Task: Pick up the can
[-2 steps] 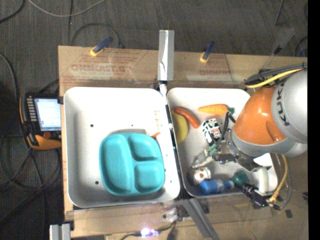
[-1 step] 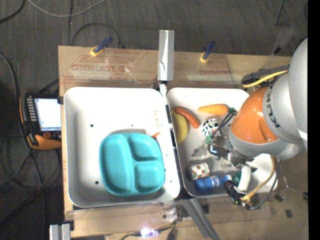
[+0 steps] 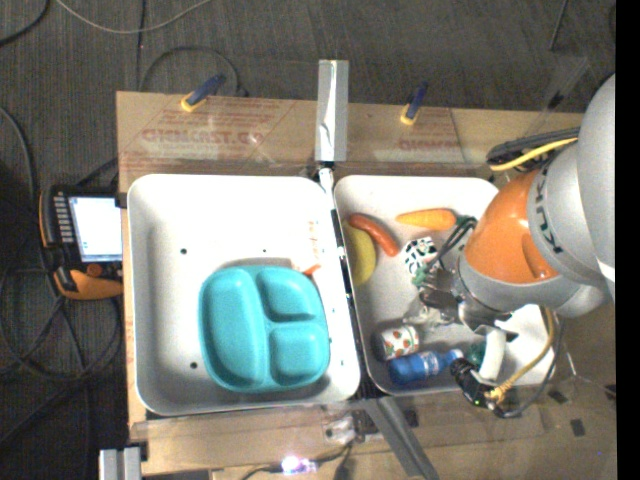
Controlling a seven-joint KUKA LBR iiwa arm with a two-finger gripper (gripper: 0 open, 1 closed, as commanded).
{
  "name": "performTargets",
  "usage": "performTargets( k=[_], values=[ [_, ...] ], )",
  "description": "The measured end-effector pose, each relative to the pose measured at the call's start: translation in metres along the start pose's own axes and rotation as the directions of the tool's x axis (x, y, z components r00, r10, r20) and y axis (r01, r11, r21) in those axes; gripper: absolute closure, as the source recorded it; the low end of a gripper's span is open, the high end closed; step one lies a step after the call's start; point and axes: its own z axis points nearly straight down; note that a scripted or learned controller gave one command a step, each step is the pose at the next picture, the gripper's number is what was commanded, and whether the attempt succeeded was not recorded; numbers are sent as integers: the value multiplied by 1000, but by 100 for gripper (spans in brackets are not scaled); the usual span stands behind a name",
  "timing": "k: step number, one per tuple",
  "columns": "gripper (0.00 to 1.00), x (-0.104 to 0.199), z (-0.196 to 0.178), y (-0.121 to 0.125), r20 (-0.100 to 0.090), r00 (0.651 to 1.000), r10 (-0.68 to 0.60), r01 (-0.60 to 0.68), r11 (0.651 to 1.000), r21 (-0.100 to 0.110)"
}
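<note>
— What's nearest us in the right bin [image 3: 420,190]?

— Along the bottom wall there's a blue bottle [image 3: 418,366] lying on its side, and just above its left end the can [image 3: 399,342], white with red and green markings, also on its side, open end facing left. The two look to be touching or very nearly so.

— And the arm?

— The grey arm [image 3: 585,228] with its orange band comes in from the right and hangs over that same bin. The gripper [image 3: 436,308] sits just above and right of the can, close to it. I can't make out its fingers from here, so whether it's open or closed I cannot tell. Nothing is visibly in its grasp.

— Further back?

— A small white object with dark green patches [image 3: 420,253] beside the wrist, a yellow banana [image 3: 362,258] by the left wall, a red-orange sausage-shaped piece [image 3: 372,232] curving over the banana's top, and an orange carrot [image 3: 428,218] near the far wall.

— The left bin [image 3: 160,208]?

— A teal divided plate [image 3: 265,326] with three compartments lies in its lower middle. Left of the bench rests an orange-trimmed handheld pendant [image 3: 85,238], screen lit.
</note>
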Motion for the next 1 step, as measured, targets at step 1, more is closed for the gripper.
performTargets(
  k=[1],
  values=[
    [100,24,-183,64,9,999,54,-54,998,13]
  ],
)
